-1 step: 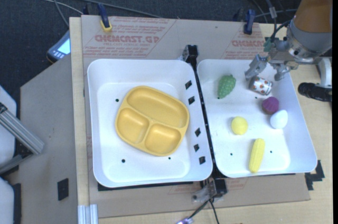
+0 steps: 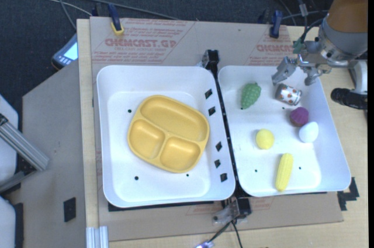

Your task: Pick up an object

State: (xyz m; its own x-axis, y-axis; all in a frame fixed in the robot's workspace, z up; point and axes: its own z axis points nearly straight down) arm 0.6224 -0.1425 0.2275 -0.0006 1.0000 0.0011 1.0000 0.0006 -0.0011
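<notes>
Worktop (image 2: 64, 118): pale wood, seen at a slant. A brown board (image 2: 175, 42) with red lettering lies flat on it, held at the far edge by two blue clamps (image 2: 115, 23). Two shallow white bins sit on the board side by side, touching: left bin (image 2: 111, 141), right bin (image 2: 333, 141). Cables trail beyond the far edge.

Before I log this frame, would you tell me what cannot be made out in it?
- Gripper, camera view: finger state unreadable, too small and blurred.
- Object beneath it: silvery with red marks, too blurred to identify.
- Arm: cut off by the top and right edges.
- White object: shape indistinct against the right bin.
</notes>
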